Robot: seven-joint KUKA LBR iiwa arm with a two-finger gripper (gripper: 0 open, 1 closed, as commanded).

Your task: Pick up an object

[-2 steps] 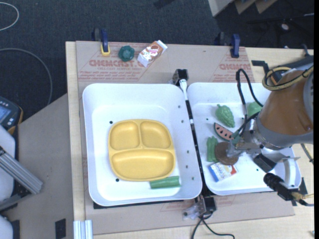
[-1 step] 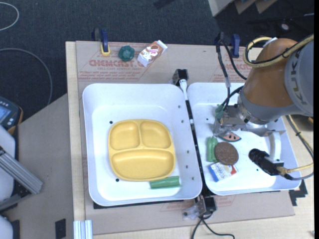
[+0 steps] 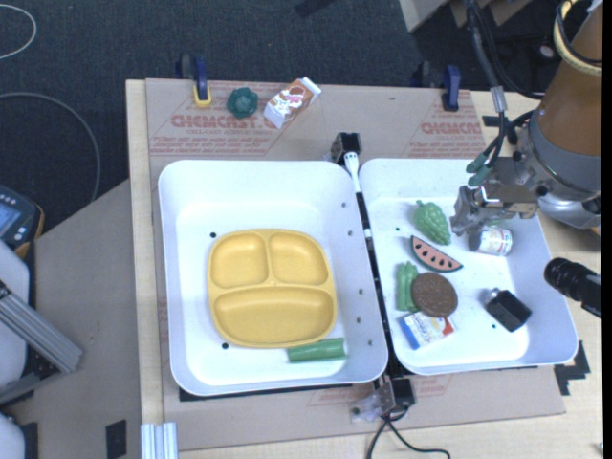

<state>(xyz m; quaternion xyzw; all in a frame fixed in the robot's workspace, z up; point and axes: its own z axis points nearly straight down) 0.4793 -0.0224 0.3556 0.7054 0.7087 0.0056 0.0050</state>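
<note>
Over the right bin we see the gripper low beside a green leafy toy; we cannot tell its opening or any hold.

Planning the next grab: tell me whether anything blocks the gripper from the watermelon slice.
Nothing visible does. The gripper hangs in the right bin, up and right of the watermelon slice; bare white floor lies between them. The green toy sits just beside that path.

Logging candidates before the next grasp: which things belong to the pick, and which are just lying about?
Pick candidates, right bin:
pincer above them
green ridged toy
watermelon slice
brown disc
small can
black block

Lying about:
yellow divided plate
green stick
carton on the board
</note>
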